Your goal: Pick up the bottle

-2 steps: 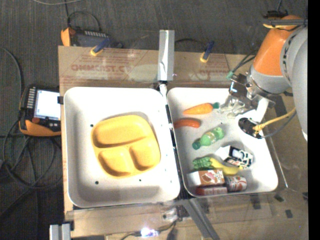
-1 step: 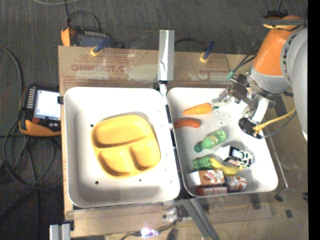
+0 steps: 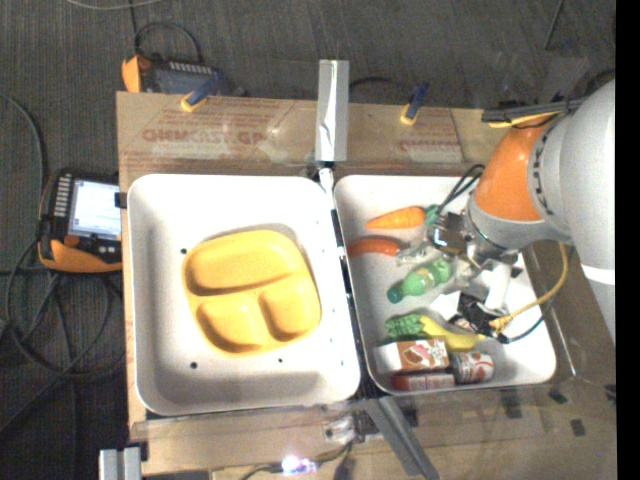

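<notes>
A green bottle [image 3: 418, 281] lies on its side in the right bin [image 3: 545, 363], its cap end pointing lower left. My gripper [image 3: 447, 248] hangs directly over the bottle's upper right end, below the arm's orange band [image 3: 508, 183]. The gripper's body hides that end of the bottle, and I cannot tell whether it touches it.
Around the bottle lie a carrot [image 3: 397, 218], a red pepper [image 3: 372, 247], a green leafy toy [image 3: 405, 325], a banana [image 3: 452, 336], a red carton [image 3: 417, 353] and a can [image 3: 470, 368]. The left bin [image 3: 150, 298] holds a yellow divided tray [image 3: 255, 290]. Cables [image 3: 520, 313] trail from the wrist.
</notes>
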Controlling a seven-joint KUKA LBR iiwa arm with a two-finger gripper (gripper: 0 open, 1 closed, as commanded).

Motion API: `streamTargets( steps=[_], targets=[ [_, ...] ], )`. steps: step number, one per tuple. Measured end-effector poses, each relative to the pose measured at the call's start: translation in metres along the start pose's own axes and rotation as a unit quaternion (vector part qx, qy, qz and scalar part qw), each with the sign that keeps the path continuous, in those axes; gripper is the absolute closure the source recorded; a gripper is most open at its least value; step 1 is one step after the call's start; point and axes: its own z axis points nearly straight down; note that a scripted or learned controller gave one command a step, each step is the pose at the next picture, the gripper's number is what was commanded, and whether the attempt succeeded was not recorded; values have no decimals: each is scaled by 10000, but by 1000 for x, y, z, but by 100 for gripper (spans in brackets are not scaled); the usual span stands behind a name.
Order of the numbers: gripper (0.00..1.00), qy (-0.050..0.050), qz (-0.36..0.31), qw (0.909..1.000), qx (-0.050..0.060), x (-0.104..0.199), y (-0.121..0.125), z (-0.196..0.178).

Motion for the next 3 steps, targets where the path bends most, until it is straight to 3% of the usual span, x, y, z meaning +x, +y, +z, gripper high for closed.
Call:
streamTargets(
  steps=[1,2,3],
  targets=[
    [100,-17,2,10000,-2,-2,0,-9],
    [100,-15,-3,10000,17,-1,0,-16],
    [100,-36,1300,9915,54,75,14,-110]
  ],
)
